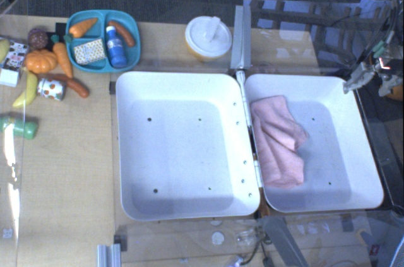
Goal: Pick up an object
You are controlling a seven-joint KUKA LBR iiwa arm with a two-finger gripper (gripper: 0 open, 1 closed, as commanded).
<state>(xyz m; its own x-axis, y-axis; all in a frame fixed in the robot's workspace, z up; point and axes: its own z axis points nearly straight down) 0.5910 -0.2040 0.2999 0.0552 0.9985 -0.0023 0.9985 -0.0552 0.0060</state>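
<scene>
A crumpled pink cloth point(278, 140) lies in the right bin point(341, 190), against its left wall. It runs from the bin's upper left down toward the front. My gripper point(353, 81) hangs over the right bin's far right corner, well apart from the cloth, with nothing visibly in it. A bit of the arm's orange band point(398, 93) peeks in at the right edge.
The left bin point(180, 146) sits beside the right one. A white lidded cup point(209, 37) stands behind the bins. A blue divided plate point(103, 40) with toy food and several loose toy foods point(45, 70) lie on the bench at left. A clear frame point(303, 13) stands behind the right bin.
</scene>
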